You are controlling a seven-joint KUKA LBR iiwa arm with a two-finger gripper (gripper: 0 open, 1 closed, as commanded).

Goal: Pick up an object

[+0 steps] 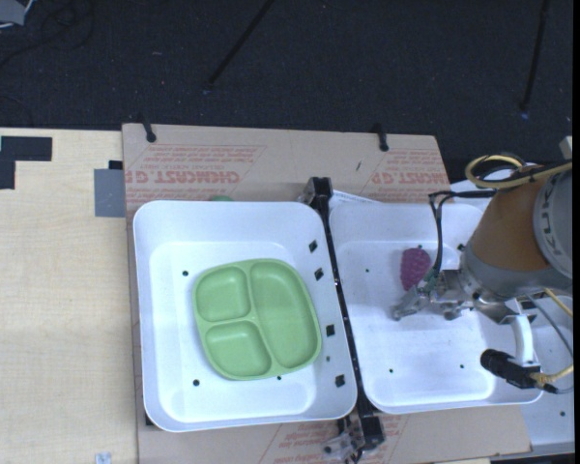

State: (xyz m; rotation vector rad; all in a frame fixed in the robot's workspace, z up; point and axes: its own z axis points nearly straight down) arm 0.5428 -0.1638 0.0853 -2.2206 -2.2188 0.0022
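gripper [406,307] low in the right bin [406,385], reaching in from the right. can't tell finger state from this angle. purple object [415,266] lies on the bin floor just beyond the fingertips, far side, not between them. green divided plate [257,318] sits in the left bin [164,259].

A green three-compartment plate [256,318] lies flat in the left white bin [164,249], on brown cardboard [271,162].

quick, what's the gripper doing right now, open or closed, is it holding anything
Gripper: low in the right bin, beside the purple object; whether it is open, closed or holding anything cannot be told.
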